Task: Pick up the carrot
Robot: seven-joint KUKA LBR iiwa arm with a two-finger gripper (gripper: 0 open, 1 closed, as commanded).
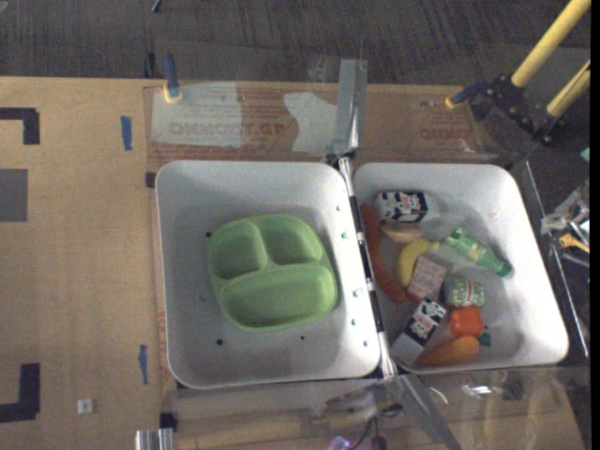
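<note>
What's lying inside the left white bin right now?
Inside the left white bin lies one light green plastic divided plate with three compartments. Bare bin floor shows around it; whatever sits beneath the plate is covered.

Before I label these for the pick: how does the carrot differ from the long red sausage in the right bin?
The carrot is orange, short and tapered; the sausage is red, long and slightly curved. The carrot lies near the right bin's front edge; the sausage runs along its left wall. Both lie flat.

Carrot (453,350) leafy end partly under orange pepper (466,322); small carton (425,320) print too blurred to read.
</note>
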